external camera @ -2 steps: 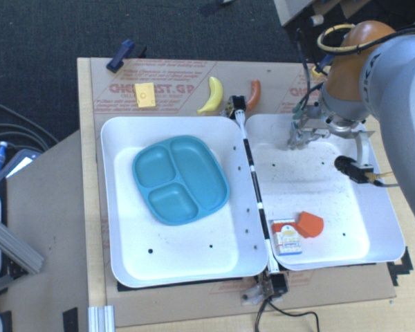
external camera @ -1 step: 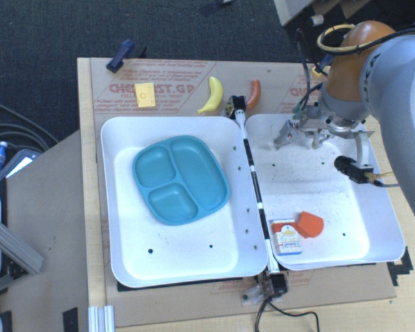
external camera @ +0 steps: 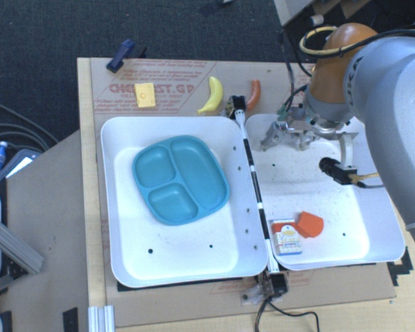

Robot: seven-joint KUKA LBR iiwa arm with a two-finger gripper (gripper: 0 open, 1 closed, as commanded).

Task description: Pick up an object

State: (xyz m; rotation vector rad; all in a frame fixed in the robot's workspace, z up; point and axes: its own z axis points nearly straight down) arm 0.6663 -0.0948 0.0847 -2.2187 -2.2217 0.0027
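I am viewing the left bin (external camera: 117,206) holding a blue divided plate (external camera: 180,178). The right bin (external camera: 360,244) is holding an orange object (external camera: 309,224) and a small card (external camera: 286,237), near side. End effector (external camera: 290,135) is hovering far side; state: cannot tell.

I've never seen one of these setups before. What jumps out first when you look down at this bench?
Most striking is the blue divided plate lying in the middle of the left bin. Next comes the big grey arm with its orange band, leaning in from the right over the far end of the right bin. An orange object and a small card lie near that bin's front edge.
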